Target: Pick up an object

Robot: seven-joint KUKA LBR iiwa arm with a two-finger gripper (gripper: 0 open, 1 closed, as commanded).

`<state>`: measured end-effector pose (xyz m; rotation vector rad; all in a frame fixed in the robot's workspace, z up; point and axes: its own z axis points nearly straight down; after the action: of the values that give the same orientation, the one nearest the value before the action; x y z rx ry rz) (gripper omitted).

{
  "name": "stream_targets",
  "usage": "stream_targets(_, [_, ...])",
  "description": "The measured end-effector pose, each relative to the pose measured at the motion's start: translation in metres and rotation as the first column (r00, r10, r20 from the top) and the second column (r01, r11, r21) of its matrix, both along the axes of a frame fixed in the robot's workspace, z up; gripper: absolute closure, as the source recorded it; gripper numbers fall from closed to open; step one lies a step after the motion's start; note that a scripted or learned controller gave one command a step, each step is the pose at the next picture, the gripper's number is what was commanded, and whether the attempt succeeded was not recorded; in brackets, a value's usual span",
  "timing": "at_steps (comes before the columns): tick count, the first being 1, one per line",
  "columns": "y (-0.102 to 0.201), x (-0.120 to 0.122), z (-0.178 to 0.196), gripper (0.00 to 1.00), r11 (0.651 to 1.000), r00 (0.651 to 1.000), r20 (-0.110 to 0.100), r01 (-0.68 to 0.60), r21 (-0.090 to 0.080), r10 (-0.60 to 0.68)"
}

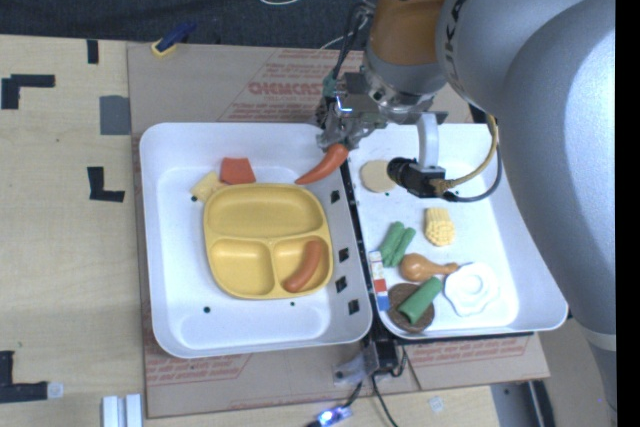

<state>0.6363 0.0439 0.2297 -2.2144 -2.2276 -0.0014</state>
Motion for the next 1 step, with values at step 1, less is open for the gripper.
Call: stream_targets(1, [0.0122, -0.0013, 0.0041, 1.0, 1.0, 1.0, -0.002, 0.003, -0.001, -0.003])
